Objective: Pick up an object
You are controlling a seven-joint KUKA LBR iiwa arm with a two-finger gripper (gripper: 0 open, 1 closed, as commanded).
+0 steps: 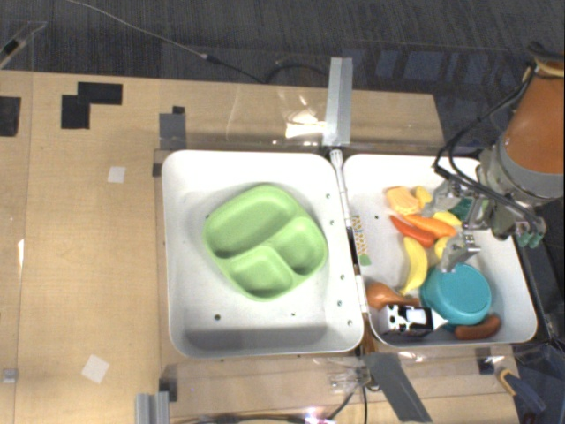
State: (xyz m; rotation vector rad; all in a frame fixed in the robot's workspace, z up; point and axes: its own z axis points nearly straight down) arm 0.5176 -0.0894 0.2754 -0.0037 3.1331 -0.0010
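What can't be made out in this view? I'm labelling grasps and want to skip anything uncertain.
- Gripper: too small and cluttered to tell open from shut, or whether it holds anything.
- Arm: cut off by the right edge above the orange band.
- Black-and-white object: partly hidden under the teal bowl; identity unclear.
- Brown item: mostly hidden behind the bowl.
- Banana: its upper end lies under the orange carrot-like toy.

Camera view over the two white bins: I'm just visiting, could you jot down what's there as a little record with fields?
left bin: holds a green divided tray, lying tilted
right bin: holds a pile of small things
pile: yellow banana, orange carrot-like piece, teal bowl, brown piece, black-and-white item
gripper: over the right bin, above the banana and the bowl
held: nothing seen between its fingers
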